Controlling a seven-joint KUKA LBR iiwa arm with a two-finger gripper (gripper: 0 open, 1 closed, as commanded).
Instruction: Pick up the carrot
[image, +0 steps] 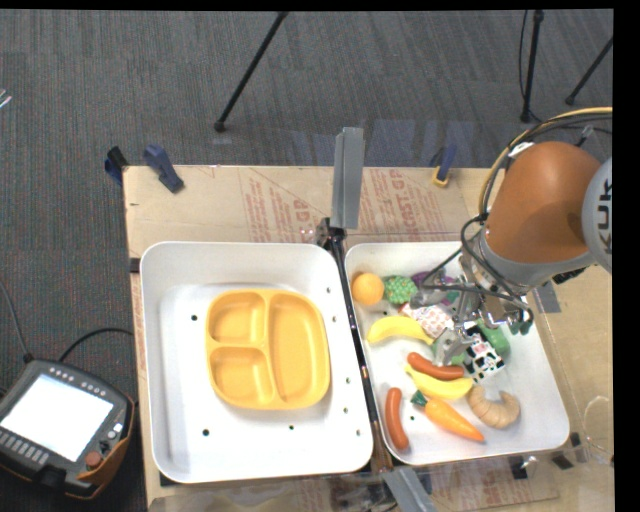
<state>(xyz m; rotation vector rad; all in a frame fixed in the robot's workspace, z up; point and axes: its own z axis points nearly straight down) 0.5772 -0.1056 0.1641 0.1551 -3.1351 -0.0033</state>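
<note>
At the far left, on the floor below the bench, you have a handheld pendant (60, 425) with a pale screen. On the bench, the left bin (165, 400) holds a yellow divided plate (268, 348) with three compartments, sitting near its middle. A grey upright post (347, 180) stands behind the seam between the bins. The right bin (548, 400) is crowded with toy food: an orange (367, 289) near its back left corner, a green item (401, 289) just beside it, and a banana (398, 328) in front of those. Nearer you, a red sausage (397, 418) lies along the left wall, another sausage (435, 366) rests on a second banana (440, 386), and the carrot (455, 419) lies at a slant near the front edge, tip pointing right, just beside a croissant (496, 407). The gripper (470, 335) hangs low over the cluttered middle of this bin, behind the carrot and apart from it; you cannot tell its grip state. The arm (535, 205) enters from the right.
</note>
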